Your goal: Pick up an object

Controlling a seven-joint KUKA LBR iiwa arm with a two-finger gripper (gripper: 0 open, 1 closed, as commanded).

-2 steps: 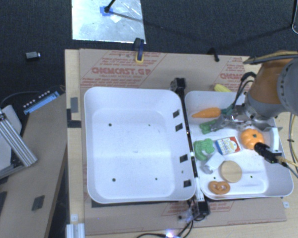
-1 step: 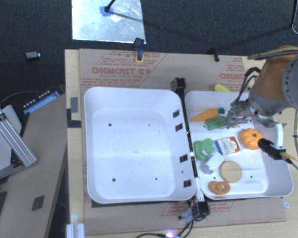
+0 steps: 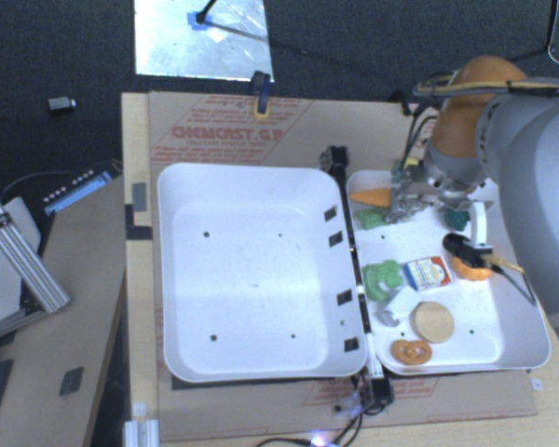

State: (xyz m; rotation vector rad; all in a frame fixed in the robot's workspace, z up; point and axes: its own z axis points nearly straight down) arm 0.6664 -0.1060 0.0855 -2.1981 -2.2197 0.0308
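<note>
While arm reaches into right bin, gripper low over green toy by orange carrot, finger state unclear, left bin alongside.

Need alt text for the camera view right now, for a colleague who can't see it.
The end effector is low in the right bin, beside an orange wedge and a green piece. Nearer the front lie a pretzel and a tan disc.

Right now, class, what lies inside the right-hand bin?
The right-hand bin holds a carrot, a green toy, a small packet, a round biscuit and a pretzel. The arm covers the bin's far corner.
</note>
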